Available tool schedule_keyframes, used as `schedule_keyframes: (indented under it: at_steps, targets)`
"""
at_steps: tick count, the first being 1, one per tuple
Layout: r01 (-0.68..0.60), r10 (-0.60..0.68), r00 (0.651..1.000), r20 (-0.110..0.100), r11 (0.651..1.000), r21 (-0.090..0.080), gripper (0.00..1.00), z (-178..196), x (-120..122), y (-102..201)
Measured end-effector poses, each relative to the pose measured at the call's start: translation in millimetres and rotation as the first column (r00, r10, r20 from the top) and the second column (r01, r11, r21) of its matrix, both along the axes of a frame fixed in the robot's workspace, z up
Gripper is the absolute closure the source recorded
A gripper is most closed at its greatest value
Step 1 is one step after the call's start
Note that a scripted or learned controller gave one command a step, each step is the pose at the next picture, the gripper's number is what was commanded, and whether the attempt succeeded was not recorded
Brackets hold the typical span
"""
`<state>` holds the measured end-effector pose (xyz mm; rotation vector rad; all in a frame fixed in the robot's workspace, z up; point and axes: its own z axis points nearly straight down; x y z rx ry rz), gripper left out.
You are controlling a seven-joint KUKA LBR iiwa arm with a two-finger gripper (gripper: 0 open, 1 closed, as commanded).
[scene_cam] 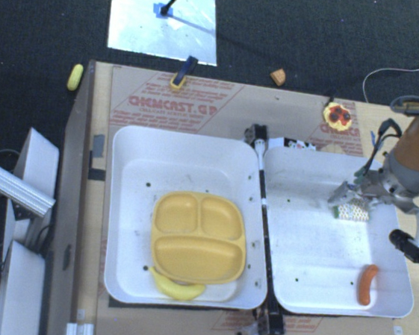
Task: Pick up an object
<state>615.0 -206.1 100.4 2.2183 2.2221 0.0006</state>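
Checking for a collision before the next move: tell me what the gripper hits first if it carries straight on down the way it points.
Most likely the small white patterned object just beneath the gripper in the right bin. Depth is hard to judge from this slanted view.

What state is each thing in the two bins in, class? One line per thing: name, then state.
Plate: right way up in the left bin, compartments bare.
Banana: lying flat, partly under the plate's near edge.
Sausage: lying flat in the right bin, untouched.
Speckled block: on the right bin's floor, right under the gripper.
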Motion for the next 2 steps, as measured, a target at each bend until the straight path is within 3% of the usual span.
schedule_keyframes:
  at_steps: [2]
  targets:
    - [0.0,0.0,1.0,0.001,1.0,0.0,0.0,0.4,0.3,-0.1]
